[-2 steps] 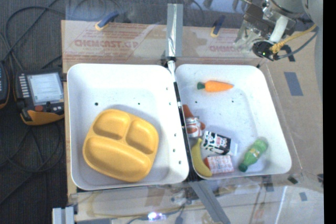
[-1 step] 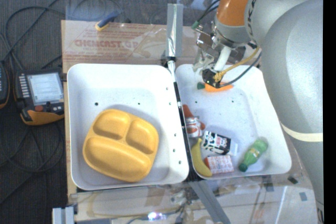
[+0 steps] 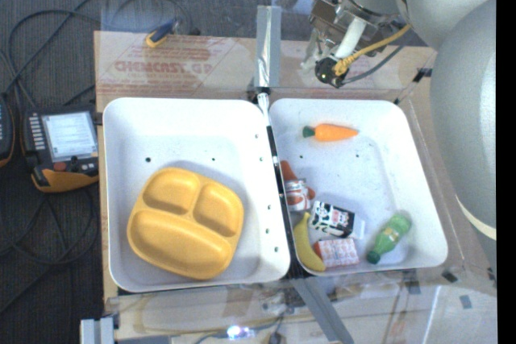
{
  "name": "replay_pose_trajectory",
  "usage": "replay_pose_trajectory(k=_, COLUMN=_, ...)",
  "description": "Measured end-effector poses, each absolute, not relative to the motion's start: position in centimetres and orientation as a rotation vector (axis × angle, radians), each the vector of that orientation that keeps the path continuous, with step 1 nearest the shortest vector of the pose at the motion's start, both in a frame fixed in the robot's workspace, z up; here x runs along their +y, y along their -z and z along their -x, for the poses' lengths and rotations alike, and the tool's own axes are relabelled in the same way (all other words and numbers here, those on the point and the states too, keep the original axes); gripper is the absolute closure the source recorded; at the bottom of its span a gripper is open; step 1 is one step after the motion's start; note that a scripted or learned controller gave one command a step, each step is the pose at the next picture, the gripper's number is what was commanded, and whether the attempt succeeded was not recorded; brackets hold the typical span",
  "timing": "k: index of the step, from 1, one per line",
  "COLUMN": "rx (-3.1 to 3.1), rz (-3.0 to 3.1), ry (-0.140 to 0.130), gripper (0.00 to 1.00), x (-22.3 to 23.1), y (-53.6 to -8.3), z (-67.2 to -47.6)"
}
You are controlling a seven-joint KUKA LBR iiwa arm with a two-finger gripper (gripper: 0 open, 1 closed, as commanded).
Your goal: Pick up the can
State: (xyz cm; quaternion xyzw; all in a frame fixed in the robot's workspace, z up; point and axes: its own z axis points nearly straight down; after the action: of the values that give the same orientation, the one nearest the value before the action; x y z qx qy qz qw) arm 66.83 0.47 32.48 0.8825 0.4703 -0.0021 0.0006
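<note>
Camera view has the gripper (image 3: 321, 44) hanging above the tabletop (image 3: 177, 64), just beyond the far rim of the right bin (image 3: 419, 173); whether it is released or clenched I cannot tell, and nothing shows in it. Nearest below it lies a carrot (image 3: 330, 133). Further down and a little to its left sits the can (image 3: 297, 193), on its side against the wall between the bins, touching a carton (image 3: 332, 217). Beyond those are a banana (image 3: 306, 244) and a bottle (image 3: 389, 238). Farthest off, in the left bin (image 3: 121, 173), is a yellow tray (image 3: 185, 221).

I judge the task is at its start, with the approach not yet made. The next move calls for coming down close to that wall, clear of the carton.
</note>
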Motion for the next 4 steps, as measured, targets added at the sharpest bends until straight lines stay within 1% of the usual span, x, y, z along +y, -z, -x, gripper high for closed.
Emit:
replay_pose_trajectory(k=1, rx=1.473, rz=-2.773, ry=0.005, gripper=1.00, x=-2.3, y=-42.2, z=-62.6)
replay_pose_trajectory(k=2, rx=1.850, rz=-2.536, ry=0.006, gripper=1.00, x=-9.4, y=-43.4, z=-66.8)
replay_pose_trajectory(k=3, rx=1.800, rz=-2.578, ry=0.006, gripper=1.00, x=-1.5, y=-29.0, z=-66.8)
replay_pose_trajectory(k=4, rx=1.755, rz=-2.603, ry=0.005, gripper=1.00, x=-6.7, y=-43.3, z=-66.9)
